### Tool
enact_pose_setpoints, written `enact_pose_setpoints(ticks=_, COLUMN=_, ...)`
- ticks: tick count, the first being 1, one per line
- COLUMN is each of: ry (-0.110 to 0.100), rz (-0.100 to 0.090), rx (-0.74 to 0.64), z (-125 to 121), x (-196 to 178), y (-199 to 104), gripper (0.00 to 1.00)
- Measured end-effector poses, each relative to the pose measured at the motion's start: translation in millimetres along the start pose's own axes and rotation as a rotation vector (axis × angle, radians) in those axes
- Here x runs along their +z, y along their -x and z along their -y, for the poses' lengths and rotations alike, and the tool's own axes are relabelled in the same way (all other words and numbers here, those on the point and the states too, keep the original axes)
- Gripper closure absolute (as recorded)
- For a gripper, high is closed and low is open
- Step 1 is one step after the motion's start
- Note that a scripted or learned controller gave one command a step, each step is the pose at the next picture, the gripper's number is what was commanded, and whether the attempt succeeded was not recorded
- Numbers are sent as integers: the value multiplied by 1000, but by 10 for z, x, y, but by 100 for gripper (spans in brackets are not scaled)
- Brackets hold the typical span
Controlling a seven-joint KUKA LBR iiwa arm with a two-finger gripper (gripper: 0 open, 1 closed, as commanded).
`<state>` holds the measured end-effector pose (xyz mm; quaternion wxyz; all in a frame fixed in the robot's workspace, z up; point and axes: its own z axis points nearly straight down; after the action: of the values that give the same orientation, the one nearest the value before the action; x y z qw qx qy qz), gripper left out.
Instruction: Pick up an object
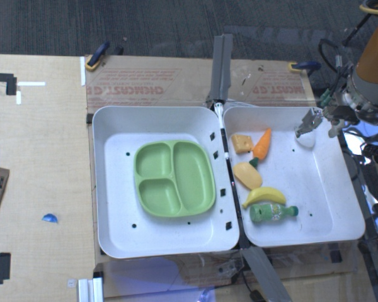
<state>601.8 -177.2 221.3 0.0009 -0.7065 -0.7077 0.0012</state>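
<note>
Inspector: State of the gripper (322, 124)?
Clerk: Fingers spread, nothing between them; it sits over the right bin's (327, 200) far right corner.
Inspector: And the objects?
Clerk: Carrot (262, 143), bread piece (242, 143), potato (247, 175), banana (264, 196) and green bottle (272, 212) along that bin's left side. Green divided plate (174, 178) in the left bin (113, 187).

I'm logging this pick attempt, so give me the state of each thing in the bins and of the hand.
Hand: open, holding nothing, above the right bin's far corner.
Green bottle: lying on its side.
Banana: lying, touching the bottle.
Carrot: lying flat.
Green tray: right side up, in the left bin.
</note>
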Motion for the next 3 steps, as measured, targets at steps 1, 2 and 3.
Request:
enact_pose_setpoints(ticks=1, ry=4, rz=1, rx=-204, z=-363, x=1290, y=-589, gripper=0)
enact_pose_setpoints(ticks=2, ry=3, rz=2, rx=-106, z=-574, x=-307, y=-409, gripper=0)
enact_pose_setpoints(ticks=3, ry=0, rz=0, rx=-130, z=-101, x=806, y=-826, gripper=0)
